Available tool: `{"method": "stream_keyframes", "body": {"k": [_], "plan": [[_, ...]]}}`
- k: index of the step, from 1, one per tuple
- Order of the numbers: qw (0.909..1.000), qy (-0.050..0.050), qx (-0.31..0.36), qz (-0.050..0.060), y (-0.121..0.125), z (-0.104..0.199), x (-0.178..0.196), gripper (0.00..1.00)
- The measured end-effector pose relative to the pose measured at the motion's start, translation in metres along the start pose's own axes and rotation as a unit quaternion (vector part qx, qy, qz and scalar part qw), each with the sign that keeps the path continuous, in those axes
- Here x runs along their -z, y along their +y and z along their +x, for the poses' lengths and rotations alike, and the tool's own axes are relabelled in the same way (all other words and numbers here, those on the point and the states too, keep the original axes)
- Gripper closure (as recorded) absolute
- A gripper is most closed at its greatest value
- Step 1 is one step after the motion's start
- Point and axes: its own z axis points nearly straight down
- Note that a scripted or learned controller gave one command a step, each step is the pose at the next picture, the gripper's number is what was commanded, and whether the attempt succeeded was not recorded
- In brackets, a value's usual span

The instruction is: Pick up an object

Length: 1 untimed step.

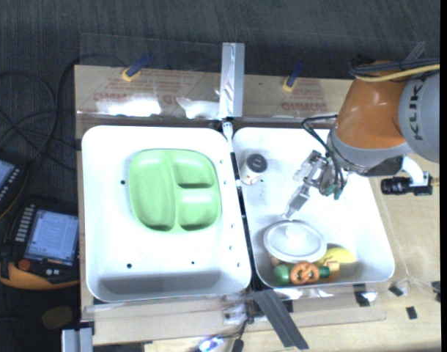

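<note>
In the right bin [363,196] a white bowl [294,240] lies near the front, with an orange pumpkin-like toy [305,272], a green piece [282,273] and a yellow banana-like toy [339,256] beside it. A small dark round object [256,163] rests near the bin's back left corner. My gripper [300,199] hangs above the bin's middle, pointing down and left, just behind the white bowl. Nothing shows between its fingers.
The left bin [106,255] holds a green divided tray [175,188]. A metal divider post [231,79] stands behind the seam between the bins. Tablets and cables lie on the floor at far left. The arm's orange band [370,116] looms over the right bin's back right.
</note>
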Motion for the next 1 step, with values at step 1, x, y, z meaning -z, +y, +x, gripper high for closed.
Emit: {"method": "stream_keyframes", "body": {"k": [1], "plan": [[0.9974, -0.017, 0.069, -0.007, -0.0088, 0.0182, -0.0563, 0.00]]}}
